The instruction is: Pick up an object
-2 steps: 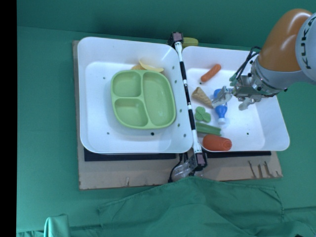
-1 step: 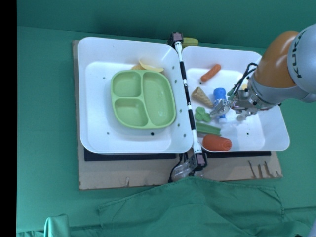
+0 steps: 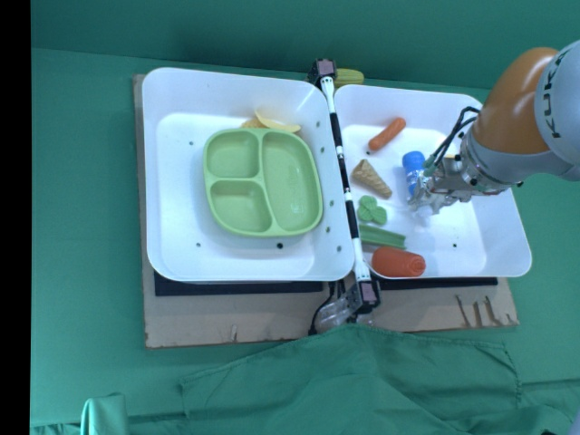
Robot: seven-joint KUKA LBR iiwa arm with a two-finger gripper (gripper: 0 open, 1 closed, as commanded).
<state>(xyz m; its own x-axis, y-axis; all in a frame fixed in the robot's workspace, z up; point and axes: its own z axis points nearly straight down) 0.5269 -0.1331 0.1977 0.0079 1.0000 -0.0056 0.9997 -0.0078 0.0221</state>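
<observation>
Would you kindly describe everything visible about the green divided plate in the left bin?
The green divided plate is pale lime, apparently plastic, a rounded rectangle with three compartments: two smaller toward the left, one long on the right. It lies flat, slightly rotated, near the middle of the left bin. A yellow piece sits at its far edge; its compartments hold nothing.

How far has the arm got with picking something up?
Nothing is lifted yet. The gripper is low in the right bin, right beside the blue-capped bottle. The carrot, cone and other items lie untouched. Grasping and lifting remain.
</observation>
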